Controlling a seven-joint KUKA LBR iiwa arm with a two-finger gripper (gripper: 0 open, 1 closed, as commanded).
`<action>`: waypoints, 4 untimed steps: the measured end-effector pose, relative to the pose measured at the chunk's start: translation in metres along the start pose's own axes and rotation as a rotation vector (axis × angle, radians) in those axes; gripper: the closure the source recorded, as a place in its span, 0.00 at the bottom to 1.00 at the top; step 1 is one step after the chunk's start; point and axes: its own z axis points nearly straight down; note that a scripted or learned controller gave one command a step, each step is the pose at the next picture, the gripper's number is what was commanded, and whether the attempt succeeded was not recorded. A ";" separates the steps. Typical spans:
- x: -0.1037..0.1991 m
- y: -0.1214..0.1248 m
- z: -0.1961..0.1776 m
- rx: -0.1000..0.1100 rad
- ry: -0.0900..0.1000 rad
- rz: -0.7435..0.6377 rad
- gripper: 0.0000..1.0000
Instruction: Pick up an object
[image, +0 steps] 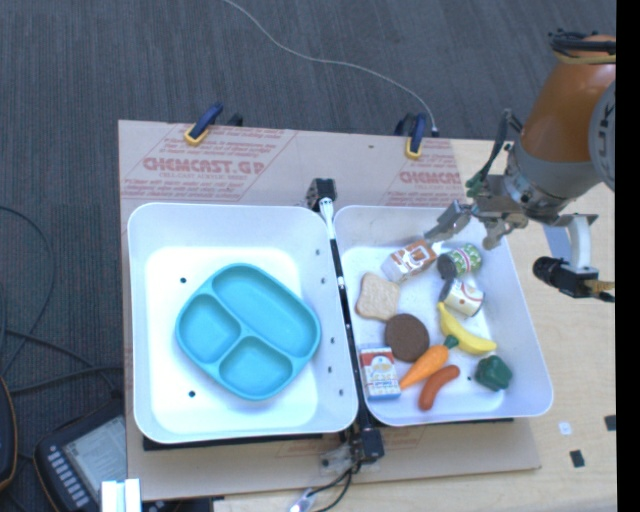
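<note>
Robotics lab: clamped board (200, 165) on carpet, twin white bins (140, 300), loose cables (330, 60), toy food (432, 364).

I've got one fixed cam above the bench, looking down at a slant, far enough back to take in both bins w/ floor around them. Left bin (140, 300) sits frame-left, right bin (530, 370) frame-right; arm (570, 110) enters from the right, upper corner.

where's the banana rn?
In the camera view the banana lies in the right bin, toward its right side, just below the small white cup and above the carrot and green pepper.
</note>
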 end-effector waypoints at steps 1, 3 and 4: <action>0.013 0.030 0.137 -0.002 -0.001 0.000 0.00; 0.068 -0.031 0.059 0.000 0.001 -0.001 1.00; 0.067 -0.031 0.059 0.001 0.001 0.000 0.00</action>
